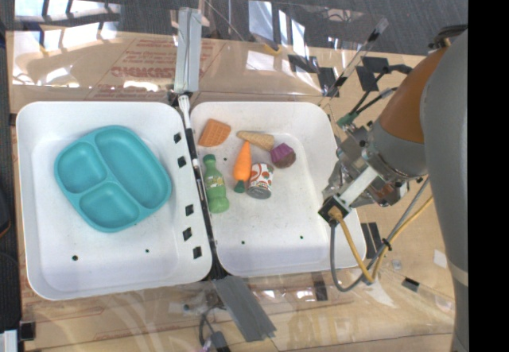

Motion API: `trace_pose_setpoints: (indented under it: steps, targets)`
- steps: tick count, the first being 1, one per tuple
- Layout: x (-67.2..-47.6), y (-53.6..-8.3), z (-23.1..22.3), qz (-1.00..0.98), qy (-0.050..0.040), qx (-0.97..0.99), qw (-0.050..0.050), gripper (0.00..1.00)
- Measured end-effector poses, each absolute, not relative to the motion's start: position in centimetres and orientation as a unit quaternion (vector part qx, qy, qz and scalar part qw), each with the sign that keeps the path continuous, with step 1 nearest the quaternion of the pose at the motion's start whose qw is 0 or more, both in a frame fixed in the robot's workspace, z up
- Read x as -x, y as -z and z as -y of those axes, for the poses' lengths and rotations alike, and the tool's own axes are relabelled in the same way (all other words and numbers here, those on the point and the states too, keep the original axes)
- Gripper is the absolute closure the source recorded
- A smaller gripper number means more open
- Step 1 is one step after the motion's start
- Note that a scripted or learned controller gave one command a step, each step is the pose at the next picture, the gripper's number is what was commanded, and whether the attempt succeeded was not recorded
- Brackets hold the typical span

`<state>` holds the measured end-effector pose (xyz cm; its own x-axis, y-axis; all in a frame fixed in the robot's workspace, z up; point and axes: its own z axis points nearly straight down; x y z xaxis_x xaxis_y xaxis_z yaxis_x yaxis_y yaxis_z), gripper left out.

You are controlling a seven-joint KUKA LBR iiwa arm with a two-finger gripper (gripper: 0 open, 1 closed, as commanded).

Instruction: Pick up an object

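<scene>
Two white bins sat side by side on the surface (119, 72), their inner walls touching along the middle. The left bin (36, 215) held a single teal plate (111, 177) with three compartments, lying flat toward the 10 o'clock part of the floor.

All the small things were in the right bin (270, 259), gathered in its far half toward 11 o'clock. A green bottle (213, 183) lay on its side close against the left wall. At its 12 o'clock lay an orange wedge (214, 133). A carrot (242, 164) lay just beside the bottle at its 2 o'clock, running nearly straight away from me. A small can (259, 180) lay tipped over, touching the carrot's near end at about 4 o'clock of it. A tan cone (256, 138) lay at the carrot's 1 o'clock, and a purple lump (282, 155) sat just beside the cone at its 4 o'clock. The near half of that bin's floor was bare white.

The arm (413, 112) came in from 3 o'clock, and the gripper (347, 164) hung over the right bin's right rim, well apart from every piece. From where I stood I could not tell whether it was open or closed, and I saw nothing in it.
</scene>
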<state>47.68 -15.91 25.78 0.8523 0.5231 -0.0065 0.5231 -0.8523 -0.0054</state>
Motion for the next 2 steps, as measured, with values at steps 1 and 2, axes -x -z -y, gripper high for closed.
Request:
trace_pose_setpoints:
  steps: [1,2]
  targets:
    - [-47.6,-23.6,16.9,0.110,-0.0060,0.994,0.003,1.00]
    - [-47.6,-21.3,19.1,0.147,-0.0051,0.989,0.004,1.00]
